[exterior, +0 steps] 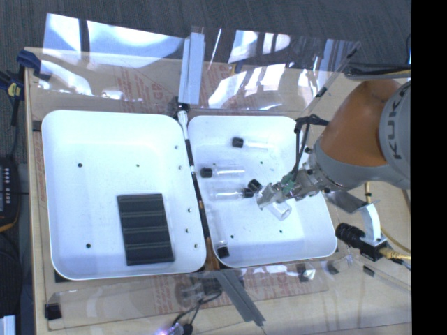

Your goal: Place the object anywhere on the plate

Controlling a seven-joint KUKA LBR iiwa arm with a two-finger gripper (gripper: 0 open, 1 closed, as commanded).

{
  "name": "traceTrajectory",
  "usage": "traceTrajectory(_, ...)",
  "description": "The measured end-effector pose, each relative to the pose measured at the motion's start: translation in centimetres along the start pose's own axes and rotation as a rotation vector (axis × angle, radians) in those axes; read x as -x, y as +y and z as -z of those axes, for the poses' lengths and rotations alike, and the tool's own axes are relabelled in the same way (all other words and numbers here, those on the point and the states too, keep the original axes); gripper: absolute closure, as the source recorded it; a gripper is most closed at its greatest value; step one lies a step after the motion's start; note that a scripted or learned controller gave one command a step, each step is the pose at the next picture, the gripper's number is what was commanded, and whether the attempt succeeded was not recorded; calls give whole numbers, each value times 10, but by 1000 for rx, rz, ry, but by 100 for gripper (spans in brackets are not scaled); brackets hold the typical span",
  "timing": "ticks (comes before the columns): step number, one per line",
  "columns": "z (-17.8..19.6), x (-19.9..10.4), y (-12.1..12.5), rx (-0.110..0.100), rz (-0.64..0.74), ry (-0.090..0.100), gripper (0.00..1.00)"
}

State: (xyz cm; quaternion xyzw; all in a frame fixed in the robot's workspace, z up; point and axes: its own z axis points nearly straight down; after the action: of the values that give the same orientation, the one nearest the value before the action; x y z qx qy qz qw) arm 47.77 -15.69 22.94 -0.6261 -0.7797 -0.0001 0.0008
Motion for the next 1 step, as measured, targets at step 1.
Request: traceTrajectory(1,-121,-40,12,18,-246,-18,100)
